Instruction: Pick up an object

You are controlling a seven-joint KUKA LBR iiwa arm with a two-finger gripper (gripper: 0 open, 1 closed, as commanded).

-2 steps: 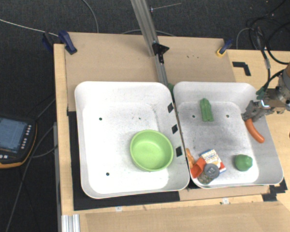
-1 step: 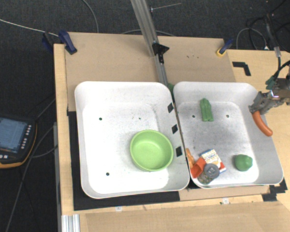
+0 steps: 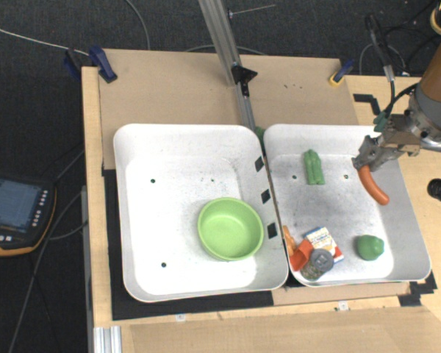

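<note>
The gripper (image 3: 368, 163) sits at the right bin's (image 3: 411, 219) far right side, its fingers pinching the top end of an orange sausage-like object (image 3: 374, 184), which hangs down below them. Only the tip is caught, so I would lift slowly and straight up, avoiding swings that could shake it loose.

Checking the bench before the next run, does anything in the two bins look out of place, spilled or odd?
Nothing looks spilled or damaged. The green bowl sits upright in the left bin. In the right bin, the orange sausage-shaped piece hangs tilted from the gripper.
</note>
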